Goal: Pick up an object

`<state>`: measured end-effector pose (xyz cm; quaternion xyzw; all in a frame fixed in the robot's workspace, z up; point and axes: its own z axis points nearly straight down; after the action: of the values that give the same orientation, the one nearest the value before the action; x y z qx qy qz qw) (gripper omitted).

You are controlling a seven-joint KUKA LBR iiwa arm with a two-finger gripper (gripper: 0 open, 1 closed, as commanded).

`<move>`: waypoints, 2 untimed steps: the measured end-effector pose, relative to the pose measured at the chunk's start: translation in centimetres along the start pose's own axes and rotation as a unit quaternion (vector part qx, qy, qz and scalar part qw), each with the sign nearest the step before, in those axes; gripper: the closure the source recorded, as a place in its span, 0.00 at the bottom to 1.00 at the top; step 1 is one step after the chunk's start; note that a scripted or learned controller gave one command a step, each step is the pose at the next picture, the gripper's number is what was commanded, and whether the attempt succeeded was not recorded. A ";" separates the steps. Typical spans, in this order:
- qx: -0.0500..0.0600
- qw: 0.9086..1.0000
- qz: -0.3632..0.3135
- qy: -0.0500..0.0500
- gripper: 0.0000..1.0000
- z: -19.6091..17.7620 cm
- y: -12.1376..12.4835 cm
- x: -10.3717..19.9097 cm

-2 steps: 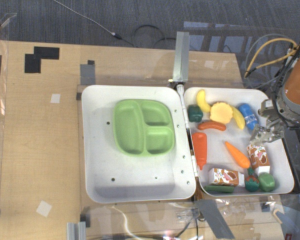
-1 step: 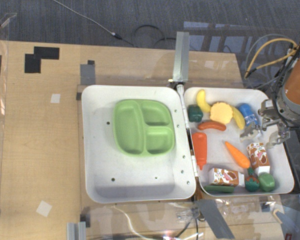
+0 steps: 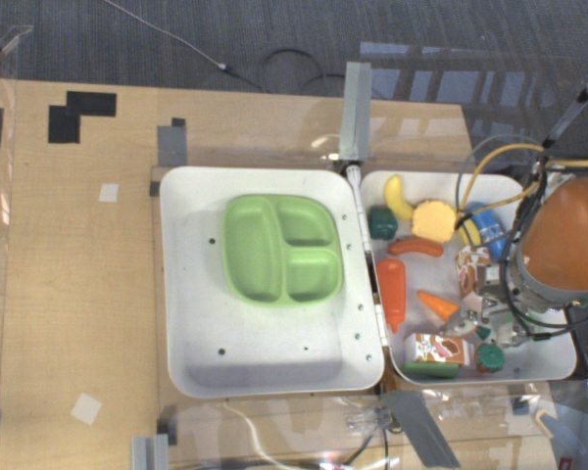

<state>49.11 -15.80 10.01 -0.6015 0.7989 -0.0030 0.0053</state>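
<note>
The right bin (image 3: 549,365) holds several toy foods: a banana (image 3: 398,197), a yellow lumpy piece (image 3: 433,221), a dark green piece (image 3: 382,223), a red sausage (image 3: 416,248), a long orange-red carrot (image 3: 392,293), a small orange carrot (image 3: 437,305), a printed carton (image 3: 436,351), a blue item (image 3: 488,231) and a green round piece (image 3: 489,357). My gripper (image 3: 476,319) hangs low over the bin's right half, between the small carrot and the green round piece. The arm's orange band (image 3: 568,238) hides the bin's right side.
The left bin (image 3: 191,360) bears a green divided plate (image 3: 280,248). A metal post (image 3: 355,111) rises behind the wall between the bins. Yellow and black cables (image 3: 490,179) loop above the right bin's far edge.
</note>
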 end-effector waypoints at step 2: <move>-0.001 1.000 0.007 0.011 0.00 1.3 -13.1 -9.3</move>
<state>64.25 -10.44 8.86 -0.5961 0.8028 -0.0085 -0.0037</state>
